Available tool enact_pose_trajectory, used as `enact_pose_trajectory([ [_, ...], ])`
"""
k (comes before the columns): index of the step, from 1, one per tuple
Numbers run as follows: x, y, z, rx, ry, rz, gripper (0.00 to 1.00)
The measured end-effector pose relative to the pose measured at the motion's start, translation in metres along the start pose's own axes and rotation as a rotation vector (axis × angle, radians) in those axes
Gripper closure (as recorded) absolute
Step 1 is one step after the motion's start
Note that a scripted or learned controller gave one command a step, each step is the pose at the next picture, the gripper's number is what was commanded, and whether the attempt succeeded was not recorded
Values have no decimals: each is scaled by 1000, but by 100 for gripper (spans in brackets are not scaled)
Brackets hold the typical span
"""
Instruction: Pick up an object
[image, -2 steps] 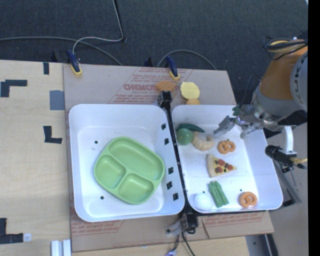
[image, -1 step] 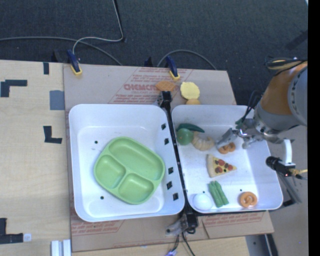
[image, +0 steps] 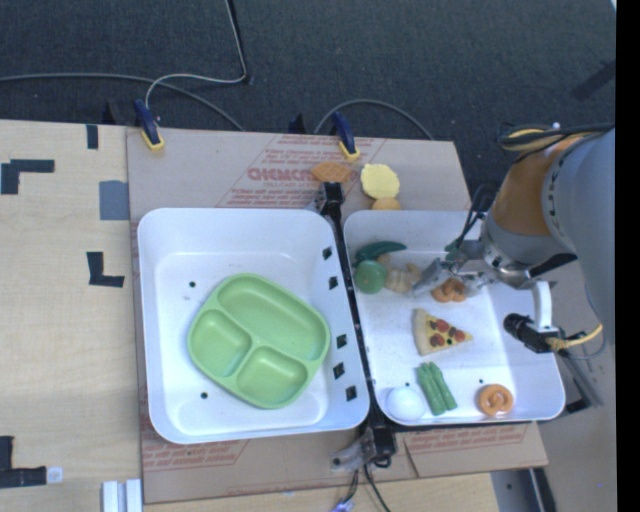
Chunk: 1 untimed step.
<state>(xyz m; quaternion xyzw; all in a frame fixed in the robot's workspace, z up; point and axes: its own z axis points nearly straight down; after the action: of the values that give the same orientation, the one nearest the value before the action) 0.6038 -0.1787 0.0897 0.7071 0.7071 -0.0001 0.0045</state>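
An orange toy food piece (image: 450, 291) lies in the right bin (image: 520, 385), directly under the gripper (image: 441, 276); whether the gripper is apart or closed on it, I cannot tell. Nearby lie a pizza slice (image: 438, 332) and a green vegetable (image: 370, 276). The left bin (image: 165, 250) holds a green divided plate (image: 258, 340).

One fixed overhead view, slanted down onto both bins (image: 240, 225).
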Motion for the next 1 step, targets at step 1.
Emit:
enact_pose_trajectory([
  [1, 8, 28, 2, 4, 3, -2, 0],
])
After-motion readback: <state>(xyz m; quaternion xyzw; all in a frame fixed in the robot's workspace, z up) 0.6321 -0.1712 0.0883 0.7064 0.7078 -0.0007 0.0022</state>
